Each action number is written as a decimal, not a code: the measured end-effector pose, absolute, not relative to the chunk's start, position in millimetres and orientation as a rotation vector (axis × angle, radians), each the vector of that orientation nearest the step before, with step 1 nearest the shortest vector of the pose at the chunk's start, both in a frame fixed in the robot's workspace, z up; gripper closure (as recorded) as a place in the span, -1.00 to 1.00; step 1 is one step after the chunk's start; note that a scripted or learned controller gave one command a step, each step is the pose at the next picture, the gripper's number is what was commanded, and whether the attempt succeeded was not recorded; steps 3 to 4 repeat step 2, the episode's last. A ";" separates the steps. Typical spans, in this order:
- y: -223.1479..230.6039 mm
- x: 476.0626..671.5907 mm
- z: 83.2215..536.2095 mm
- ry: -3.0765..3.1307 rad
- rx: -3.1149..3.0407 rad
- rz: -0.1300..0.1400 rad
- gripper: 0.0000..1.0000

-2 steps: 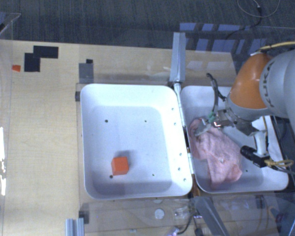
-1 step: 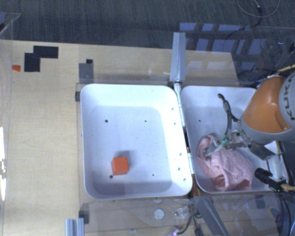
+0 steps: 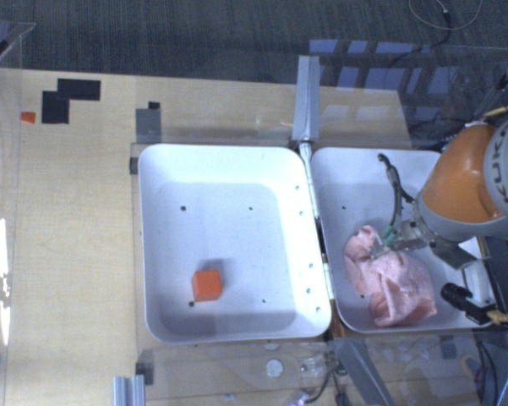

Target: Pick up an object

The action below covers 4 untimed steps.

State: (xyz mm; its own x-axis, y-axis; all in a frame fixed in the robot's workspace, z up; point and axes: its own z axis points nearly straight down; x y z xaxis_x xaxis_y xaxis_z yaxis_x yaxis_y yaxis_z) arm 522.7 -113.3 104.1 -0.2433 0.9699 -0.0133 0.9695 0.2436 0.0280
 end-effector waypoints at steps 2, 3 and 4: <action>20.8 552.6 296.9 2.730 1.526 0.013 1.00; 20.8 552.6 296.9 2.730 1.526 0.013 1.00; 20.8 552.6 296.9 2.730 1.526 0.013 1.00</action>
